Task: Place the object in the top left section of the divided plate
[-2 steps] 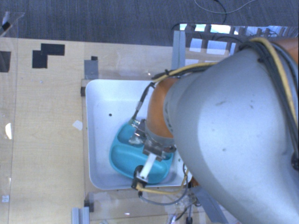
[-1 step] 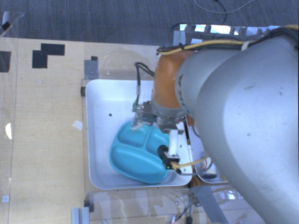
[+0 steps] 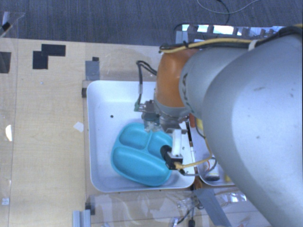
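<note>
Arm (image 3: 251,112): the grey KUKA arm fills the view's right side, its orange band (image 3: 168,84) above the wrist, reaching down over the left bin.
Bench (image 3: 42,141): pale wood, with black square marks near its far left corner.
Bin (image 3: 102,126): shallow and white, the left one of the pair, with the plate lying in its near half.
Divided plate (image 3: 137,157): turquoise, with three sections, tilted against the bin floor and set toward the bin's right side.
Claw (image 3: 152,124): it hangs over the plate's upper edge, at or just above the rim; how far it is open cannot be told, and the object is not visible.
</note>
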`<state>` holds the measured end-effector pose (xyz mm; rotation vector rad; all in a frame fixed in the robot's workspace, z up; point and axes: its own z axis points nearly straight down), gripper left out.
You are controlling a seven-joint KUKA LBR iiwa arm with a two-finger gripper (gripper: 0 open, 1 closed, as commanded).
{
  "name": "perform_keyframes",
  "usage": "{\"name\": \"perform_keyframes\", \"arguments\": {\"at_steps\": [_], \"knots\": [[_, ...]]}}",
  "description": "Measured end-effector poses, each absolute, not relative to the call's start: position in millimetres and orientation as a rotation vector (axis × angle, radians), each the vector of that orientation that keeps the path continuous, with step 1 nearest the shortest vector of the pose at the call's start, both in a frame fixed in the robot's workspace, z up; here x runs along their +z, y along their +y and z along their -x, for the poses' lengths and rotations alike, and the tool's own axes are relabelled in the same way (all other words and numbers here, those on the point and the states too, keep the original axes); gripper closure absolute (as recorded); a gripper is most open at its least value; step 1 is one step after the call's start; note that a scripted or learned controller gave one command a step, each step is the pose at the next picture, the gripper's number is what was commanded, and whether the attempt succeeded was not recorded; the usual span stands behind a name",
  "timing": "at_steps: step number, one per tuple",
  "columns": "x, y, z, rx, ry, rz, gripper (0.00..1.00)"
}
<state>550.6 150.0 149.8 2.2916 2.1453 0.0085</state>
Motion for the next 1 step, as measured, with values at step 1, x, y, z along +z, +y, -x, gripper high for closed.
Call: {"name": "perform_keyframes", "arguments": {"at_steps": [1], "knots": [[146.4,135.9,-489.8,0.001,2.046,-2.385,1.0]]}}
